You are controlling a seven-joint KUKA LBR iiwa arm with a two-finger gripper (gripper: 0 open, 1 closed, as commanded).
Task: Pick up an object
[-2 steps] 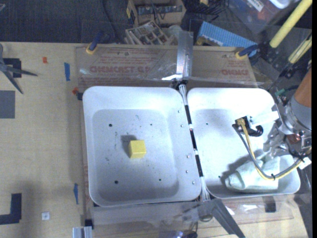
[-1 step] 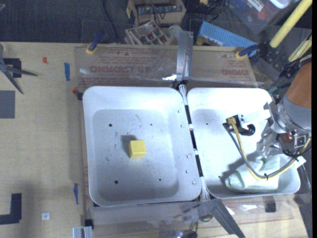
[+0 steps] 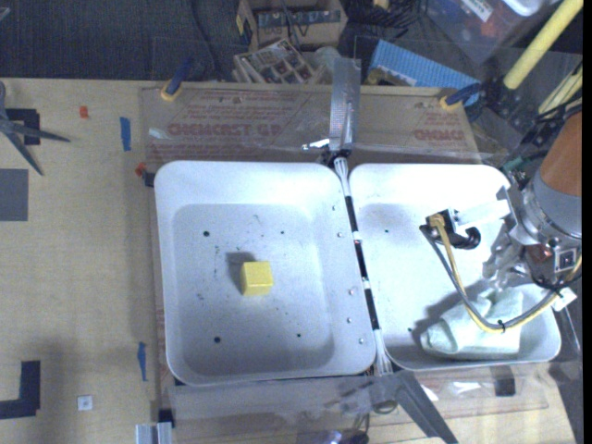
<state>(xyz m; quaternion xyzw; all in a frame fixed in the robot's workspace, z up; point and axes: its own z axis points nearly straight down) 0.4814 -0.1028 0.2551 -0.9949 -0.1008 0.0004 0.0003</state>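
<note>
Faded red lettering on the clear sheet [image 3: 231, 118] is perhaps unreadable.

Behind the wooden bench [image 3: 74, 248], a blue corrugated sheet [image 3: 407, 66] lies beside a wooden crate [image 3: 282, 61], with scissors [image 3: 23, 137] on the bench's left edge.

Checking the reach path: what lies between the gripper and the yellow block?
In the camera view, the bins' divider lies between gripper and yellow block; otherwise bare bin floor.

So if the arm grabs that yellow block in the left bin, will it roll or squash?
The yellow block looks cube-shaped with flat faces, so it probably slides rather than rolls. It seems small, likely light. Whether it squashes can't be judged from its look.
</note>
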